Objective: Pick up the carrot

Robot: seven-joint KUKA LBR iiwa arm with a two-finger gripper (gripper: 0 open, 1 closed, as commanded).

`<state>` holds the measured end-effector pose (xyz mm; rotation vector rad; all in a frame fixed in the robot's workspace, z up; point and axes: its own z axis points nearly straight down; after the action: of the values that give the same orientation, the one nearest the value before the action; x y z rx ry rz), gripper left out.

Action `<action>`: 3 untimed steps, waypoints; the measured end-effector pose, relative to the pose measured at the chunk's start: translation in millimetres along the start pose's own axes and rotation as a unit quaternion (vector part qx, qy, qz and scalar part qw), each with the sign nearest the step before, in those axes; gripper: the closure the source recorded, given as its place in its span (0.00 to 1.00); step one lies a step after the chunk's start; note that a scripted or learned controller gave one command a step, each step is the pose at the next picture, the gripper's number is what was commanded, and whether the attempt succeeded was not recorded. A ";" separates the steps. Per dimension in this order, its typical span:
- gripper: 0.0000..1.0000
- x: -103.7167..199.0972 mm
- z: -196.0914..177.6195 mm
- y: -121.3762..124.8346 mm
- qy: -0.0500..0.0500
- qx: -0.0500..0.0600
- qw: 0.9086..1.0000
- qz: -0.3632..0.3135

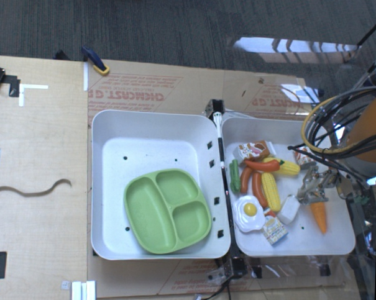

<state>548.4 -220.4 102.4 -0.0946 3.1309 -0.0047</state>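
Orange carrot is lying in the right bin, just beneath my gripper; I cannot tell how wide my jaws are standing.

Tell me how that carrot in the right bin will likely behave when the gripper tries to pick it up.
The carrot looks like a smooth plastic toy, so probably stiff, light and a bit slippery. Its tapered cone shape could let it squirt out of a pinch or roll in an arc if nudged. It lies just below the gripper, beside a white block, which may get bumped.
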 end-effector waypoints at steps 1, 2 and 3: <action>0.00 -0.1 0.0 0.2 0.000 0.000 1.000 0.000; 1.00 -2.4 -10.4 0.6 -0.003 0.001 1.000 -0.001; 1.00 41.4 -58.0 53.3 0.004 -0.001 0.999 0.053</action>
<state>503.3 -169.6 159.9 0.0707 3.1389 0.0003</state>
